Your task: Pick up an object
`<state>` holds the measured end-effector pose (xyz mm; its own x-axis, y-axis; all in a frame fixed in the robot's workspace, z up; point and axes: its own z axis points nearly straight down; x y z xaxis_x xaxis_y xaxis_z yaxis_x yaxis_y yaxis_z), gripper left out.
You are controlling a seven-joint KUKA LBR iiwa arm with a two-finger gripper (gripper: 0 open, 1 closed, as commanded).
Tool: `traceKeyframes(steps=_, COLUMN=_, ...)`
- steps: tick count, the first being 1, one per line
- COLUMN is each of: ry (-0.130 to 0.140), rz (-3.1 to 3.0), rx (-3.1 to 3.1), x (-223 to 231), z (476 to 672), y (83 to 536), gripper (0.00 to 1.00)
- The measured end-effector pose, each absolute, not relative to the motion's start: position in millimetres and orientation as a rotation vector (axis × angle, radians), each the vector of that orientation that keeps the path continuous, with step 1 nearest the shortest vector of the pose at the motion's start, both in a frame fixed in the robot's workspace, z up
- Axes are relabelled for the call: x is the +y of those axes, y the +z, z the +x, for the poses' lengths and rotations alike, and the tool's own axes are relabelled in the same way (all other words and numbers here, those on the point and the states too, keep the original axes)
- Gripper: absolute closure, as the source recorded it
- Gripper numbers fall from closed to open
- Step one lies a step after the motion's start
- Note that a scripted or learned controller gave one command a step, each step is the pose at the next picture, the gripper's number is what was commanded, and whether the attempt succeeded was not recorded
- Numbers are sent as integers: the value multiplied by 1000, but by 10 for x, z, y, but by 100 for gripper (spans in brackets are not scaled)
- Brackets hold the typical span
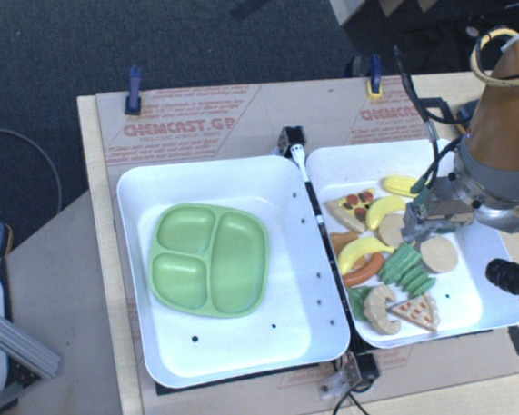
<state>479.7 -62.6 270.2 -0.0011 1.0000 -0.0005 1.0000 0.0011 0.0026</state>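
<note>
Camera view has the end effector (429, 218), its state hard to tell, low over light, stiff toy food (389, 267) piled in the right bin (489, 317), where I'd pinch narrow sides.

Robotics lab test cell. Surface (232, 113) covered with protective-film sheet printed "CHEMCAST GP", held by blue clamps (133, 89). Two white bins (146, 258) butted together; toy plastic food (388, 263) in right one. Loose cables (16, 143) on dark carpet; grey industrial arm (501, 151) at right.
</note>
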Motion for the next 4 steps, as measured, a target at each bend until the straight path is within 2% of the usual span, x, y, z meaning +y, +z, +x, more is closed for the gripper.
traceKeyframes(steps=2, ry=-6, rz=2221, rx=2233, x=327, z=4785, y=2125, gripper=100)
traceKeyframes(steps=3, ry=21, rz=2207, rx=2226, x=877, z=4854, y=3334, gripper=100)
traceKeyframes(steps=4, ry=7, rz=2221, rx=2215, x=604, z=4798, y=3639, gripper=100)
